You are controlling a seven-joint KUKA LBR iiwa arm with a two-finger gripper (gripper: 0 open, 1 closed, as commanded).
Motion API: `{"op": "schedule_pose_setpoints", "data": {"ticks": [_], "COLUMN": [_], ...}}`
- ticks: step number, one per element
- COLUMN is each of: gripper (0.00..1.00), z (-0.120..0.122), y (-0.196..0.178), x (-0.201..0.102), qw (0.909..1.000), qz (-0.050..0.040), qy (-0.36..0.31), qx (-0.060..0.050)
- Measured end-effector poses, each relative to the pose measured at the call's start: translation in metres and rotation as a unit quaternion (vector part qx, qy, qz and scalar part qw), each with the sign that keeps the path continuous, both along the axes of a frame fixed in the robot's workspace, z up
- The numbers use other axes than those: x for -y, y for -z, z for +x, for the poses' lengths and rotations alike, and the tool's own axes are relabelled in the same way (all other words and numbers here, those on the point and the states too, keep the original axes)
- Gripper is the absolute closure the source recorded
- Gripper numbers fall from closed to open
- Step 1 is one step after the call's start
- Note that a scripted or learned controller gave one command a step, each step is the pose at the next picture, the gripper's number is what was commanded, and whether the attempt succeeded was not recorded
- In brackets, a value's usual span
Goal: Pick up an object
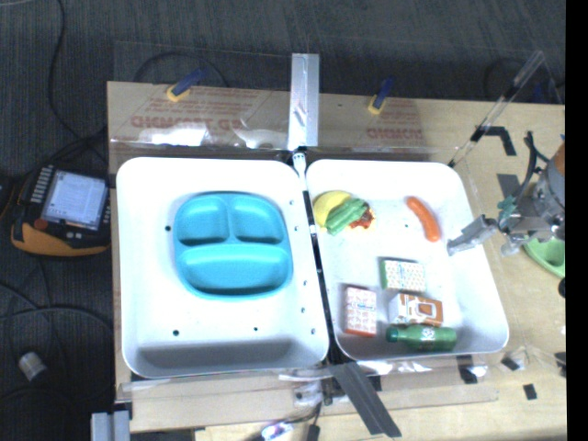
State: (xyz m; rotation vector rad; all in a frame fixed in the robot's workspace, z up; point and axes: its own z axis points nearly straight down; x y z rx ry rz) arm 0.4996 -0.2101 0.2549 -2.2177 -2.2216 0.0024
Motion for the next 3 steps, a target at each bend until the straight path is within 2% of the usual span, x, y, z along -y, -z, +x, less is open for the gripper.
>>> {"op": "schedule_pose_setpoints", "data": {"ticks": [1,2,3], "gripper": [0.00,0.00,0.00], "z": [0.008,0.088,0.058], "y": [-0.018,0.053,-0.004], "x": [0.013,-0.016,0.002], "qw": [0.9902,0.9829,0.9762], "qz": [-0.0010,-0.0025,-0.0023], "qy": [0.140,0.184,0.217], "qx": [0.000,-0.001,0.000]}}
